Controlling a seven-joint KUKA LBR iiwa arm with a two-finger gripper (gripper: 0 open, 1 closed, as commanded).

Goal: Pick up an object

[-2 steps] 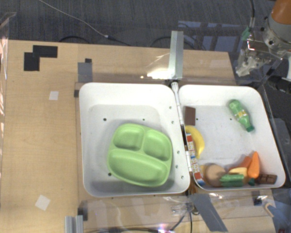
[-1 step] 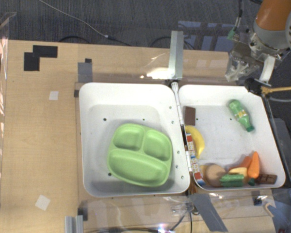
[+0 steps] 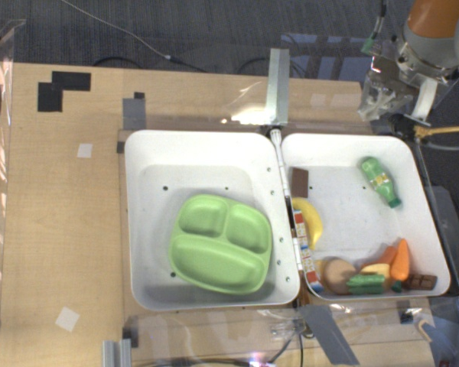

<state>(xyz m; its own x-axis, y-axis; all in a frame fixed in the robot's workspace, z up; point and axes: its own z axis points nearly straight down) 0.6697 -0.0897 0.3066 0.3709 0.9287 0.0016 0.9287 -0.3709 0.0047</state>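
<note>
The metal two-finger gripper [image 3: 382, 102] was seen above the far rim of the right shallow white bin [image 3: 421, 176]; how far it was parted cannot be told. Within that bin were found a green plastic bottle [image 3: 380, 180], a yellow banana [image 3: 310, 221] and an orange carrot [image 3: 399, 259]. A green divided tray [image 3: 220, 243] was held in the left white bin [image 3: 149, 197], on the pale wooden bench [image 3: 53, 228].

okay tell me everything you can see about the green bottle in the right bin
The green bottle is small and looks like plastic, with a darker green cap at its lower right end and a pale yellowish label around its middle. It lies on its side, slanted from upper left to lower right, on the floor of the right bin, near the far right corner. It lies alone: nothing touches it, and the banana and the heap of toy food lie well away toward the near side.
</note>
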